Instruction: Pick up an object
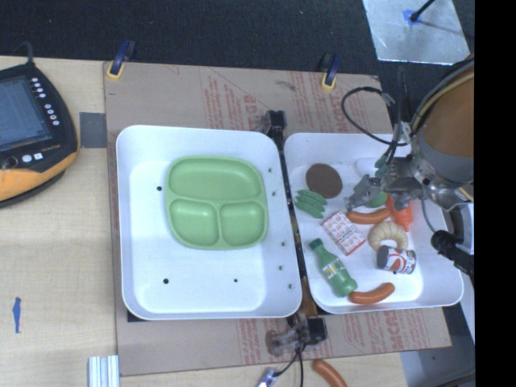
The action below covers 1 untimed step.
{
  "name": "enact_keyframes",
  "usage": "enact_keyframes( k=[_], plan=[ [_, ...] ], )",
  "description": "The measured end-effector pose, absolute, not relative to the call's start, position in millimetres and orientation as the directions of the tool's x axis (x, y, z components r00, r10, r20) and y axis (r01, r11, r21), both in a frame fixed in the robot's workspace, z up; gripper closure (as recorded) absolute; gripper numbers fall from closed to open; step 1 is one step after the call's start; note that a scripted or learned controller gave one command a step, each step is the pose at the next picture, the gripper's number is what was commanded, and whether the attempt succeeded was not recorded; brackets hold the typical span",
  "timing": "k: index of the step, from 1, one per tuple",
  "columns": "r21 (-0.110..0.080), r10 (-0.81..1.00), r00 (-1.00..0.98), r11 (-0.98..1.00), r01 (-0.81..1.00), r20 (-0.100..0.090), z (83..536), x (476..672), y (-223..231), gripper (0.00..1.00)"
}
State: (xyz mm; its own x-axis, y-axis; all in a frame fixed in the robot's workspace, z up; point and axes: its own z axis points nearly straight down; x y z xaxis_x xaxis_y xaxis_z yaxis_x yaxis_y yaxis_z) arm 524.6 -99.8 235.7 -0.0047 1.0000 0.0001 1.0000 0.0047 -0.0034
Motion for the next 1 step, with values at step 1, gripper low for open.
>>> enact_keyframes(
  k=[1],
  plan=[
    [-0.004, 1.000, -0.005, 0.005, 1.000, -0.001, 91.1, 541.8, -117.1, 0.00]
  ],
)
